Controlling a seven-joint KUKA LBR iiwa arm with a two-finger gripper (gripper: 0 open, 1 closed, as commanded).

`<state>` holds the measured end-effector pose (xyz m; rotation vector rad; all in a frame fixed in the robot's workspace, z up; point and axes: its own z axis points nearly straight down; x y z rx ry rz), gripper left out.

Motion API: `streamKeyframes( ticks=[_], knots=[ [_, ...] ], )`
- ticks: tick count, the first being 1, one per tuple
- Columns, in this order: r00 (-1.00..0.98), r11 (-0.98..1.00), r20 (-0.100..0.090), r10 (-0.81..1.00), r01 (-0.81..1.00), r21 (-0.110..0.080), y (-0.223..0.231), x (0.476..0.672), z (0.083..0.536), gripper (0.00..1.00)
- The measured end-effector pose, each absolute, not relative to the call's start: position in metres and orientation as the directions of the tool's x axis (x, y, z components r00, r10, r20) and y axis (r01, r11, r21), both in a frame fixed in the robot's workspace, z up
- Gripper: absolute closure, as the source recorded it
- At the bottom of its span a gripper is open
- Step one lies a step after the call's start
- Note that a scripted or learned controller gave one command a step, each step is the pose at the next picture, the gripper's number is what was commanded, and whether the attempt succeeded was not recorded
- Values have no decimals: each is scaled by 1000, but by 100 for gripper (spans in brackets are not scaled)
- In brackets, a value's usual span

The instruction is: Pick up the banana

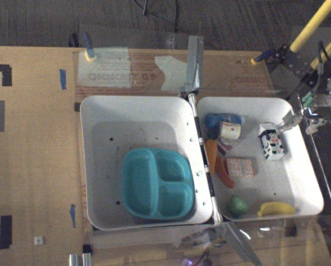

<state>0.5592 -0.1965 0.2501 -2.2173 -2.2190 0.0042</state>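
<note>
The banana (276,208) lies flat along the near edge of the right bin (309,176), in its near right corner, well apart from the fingers (290,121), which reach in over the bin's far right rim. Whether the fingers are spread or pressed together cannot be told: they show as a pale, blurred shape. Just beside them, toward the bin's middle, stands a small white box with dark print (271,143). Between there and the banana the floor is bare. To the banana's left sits a green round fruit (238,205). The left bin (93,148) holds a teal divided tray (154,184). The arm is cut off at the right edge.
</note>
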Motion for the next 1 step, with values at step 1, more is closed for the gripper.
streamKeyframes(
  ticks=[1],
  knots=[
    [55, -55, -1, 998, 998, -3, -222, 622, 219, 0]
  ],
)
